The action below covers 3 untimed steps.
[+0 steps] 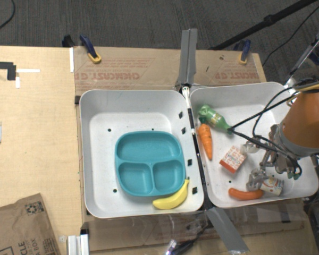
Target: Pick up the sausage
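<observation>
Camera view, starting at the near edge of the worktop point(32, 142): a piece of brown cardboard point(18, 227) lies at the near left corner. Just beyond it, in the left bin point(90, 142), a yellow banana point(171, 198) rests against the near right corner of a teal divided plate point(149, 162) that sits in the middle of that bin.

In the right bin point(239, 97), the sausage point(245, 194), orange-red and lying roughly crosswise, sits close to the near wall. The pincer point(261, 182) hangs just above and slightly right of it, its metal tips very near the sausage's right end; whether they touch it cannot be told, and nothing is seen between them. How far apart the tips stand is too cluttered to make out. A small pale object point(275, 187) lies just beside the tips on the right.

Further in, a small red and white box point(233, 159) lies near the bin's middle. An orange carrot point(205, 140) lies lengthwise along the left wall, and past its far end a green bottle point(213, 118) lies tilted. The arm point(304, 122), with its orange band, comes in from the right, black cables point(260, 113) trailing over the bin.

Beyond both bins, cardboard sheets point(133, 70) are held by clamps point(90, 49) at the far edge.
</observation>
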Available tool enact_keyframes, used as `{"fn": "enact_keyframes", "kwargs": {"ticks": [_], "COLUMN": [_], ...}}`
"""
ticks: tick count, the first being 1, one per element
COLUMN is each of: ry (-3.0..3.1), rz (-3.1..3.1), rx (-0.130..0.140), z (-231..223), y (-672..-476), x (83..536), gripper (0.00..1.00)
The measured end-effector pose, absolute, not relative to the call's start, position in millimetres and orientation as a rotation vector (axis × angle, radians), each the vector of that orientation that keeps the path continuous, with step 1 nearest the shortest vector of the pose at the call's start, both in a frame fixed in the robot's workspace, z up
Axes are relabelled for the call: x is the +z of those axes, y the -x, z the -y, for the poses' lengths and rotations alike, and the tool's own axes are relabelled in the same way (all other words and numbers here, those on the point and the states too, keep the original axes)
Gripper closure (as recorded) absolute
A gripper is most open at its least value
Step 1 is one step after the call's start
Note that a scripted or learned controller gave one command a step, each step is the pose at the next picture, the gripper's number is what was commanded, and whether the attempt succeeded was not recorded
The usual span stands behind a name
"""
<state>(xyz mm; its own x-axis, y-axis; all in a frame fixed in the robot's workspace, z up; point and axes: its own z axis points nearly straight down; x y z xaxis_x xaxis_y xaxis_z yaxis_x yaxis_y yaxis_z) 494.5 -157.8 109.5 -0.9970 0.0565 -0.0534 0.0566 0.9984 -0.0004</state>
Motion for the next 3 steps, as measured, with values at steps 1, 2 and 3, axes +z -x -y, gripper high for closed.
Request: {"fn": "enact_keyframes", "kwargs": {"ticks": [1, 2, 3], "ry": [0.010, 0.344, 0.114], "rz": [-3.094, -3.077, -3.134], "rx": [-0.014, -0.014, 0.001], "z": [137.2, 149.2, 170.1], "y": [-491.5, -495.5, -531.9], "x": [107.7, 108.2, 113.6], "gripper": [0.00, 0.00, 0.00]}}
